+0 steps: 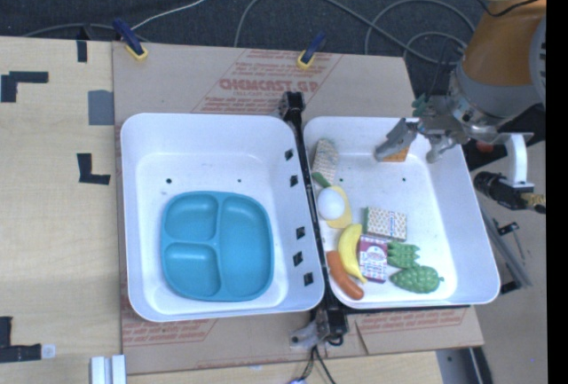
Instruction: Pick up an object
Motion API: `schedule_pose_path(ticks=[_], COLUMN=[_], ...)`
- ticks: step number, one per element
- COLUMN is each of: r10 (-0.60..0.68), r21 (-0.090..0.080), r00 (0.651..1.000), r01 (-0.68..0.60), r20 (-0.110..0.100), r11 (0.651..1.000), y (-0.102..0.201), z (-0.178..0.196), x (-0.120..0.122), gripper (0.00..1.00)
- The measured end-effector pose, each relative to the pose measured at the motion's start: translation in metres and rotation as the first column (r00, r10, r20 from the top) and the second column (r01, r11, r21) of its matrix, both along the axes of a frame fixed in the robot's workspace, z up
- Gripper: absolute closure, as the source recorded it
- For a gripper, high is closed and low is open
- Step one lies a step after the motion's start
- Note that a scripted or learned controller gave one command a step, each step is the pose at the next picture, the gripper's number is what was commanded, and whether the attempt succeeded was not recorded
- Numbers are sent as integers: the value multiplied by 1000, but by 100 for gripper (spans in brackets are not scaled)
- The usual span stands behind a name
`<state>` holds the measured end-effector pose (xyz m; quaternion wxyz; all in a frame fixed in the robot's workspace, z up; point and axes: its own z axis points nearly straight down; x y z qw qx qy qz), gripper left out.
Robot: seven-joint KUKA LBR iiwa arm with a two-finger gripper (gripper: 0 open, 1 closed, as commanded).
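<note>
My gripper (414, 146) hangs over the far right corner of the right bin (461, 196), and its two fingers stand apart with nothing between them. A small orange thing (393, 157) shows just under the left fingertip (391, 145); whether they touch I cannot tell. Nearer in the same bin lie a beige ridged item (325, 160), a white egg (333, 205), a banana (350, 247), an orange sausage-shaped piece (344, 276), a patterned box (385, 223), a pink box (374, 259) and two green vegetables (415, 276).
The left bin (142, 152) holds a blue divided plate (217, 245). A black divider (300, 187) runs between the bins. Cables trail across the dark floor behind the bench, and yellow-blue clamps (133, 43) hold the cardboard sheet.
</note>
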<state>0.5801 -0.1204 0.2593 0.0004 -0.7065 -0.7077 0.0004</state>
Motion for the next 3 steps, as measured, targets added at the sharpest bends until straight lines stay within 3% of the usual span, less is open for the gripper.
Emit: schedule_pose_path(ticks=[1,2,3], r10=[-1,-1,-3], r21=[1,1,-1], r00=[1000,1000,1000], r01=[1,1,3], r20=[-2,-3,0], r11=[1000,1000,1000], y=[31,27,16], z=[-76,-121,-174], x=[-61,-61,-79], gripper=[0,0,0])
